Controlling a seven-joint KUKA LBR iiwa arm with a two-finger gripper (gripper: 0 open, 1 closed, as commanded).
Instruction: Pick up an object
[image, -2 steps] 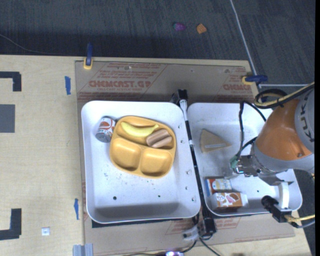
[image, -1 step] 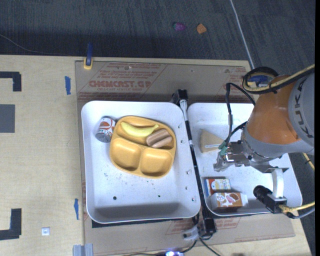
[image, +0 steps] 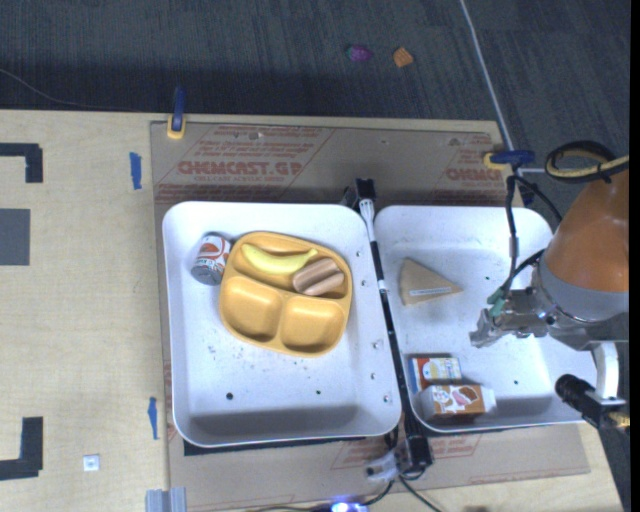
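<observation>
gripper (image: 497, 322) hung over right bin (image: 520, 232) | jaws: honestly couldn't tell | cheese wedge (image: 427, 282) sat nearby, untouched

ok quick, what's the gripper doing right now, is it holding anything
Gripper: over the right bin, nothing visible in it; open or closed cannot be told.

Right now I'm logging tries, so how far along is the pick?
Nothing looks picked yet. The gripper hangs over the right bin, with nothing visibly held. The wedge, the carton and the bottle lie on that bin's floor. Closing on one and lifting it are left.
</observation>
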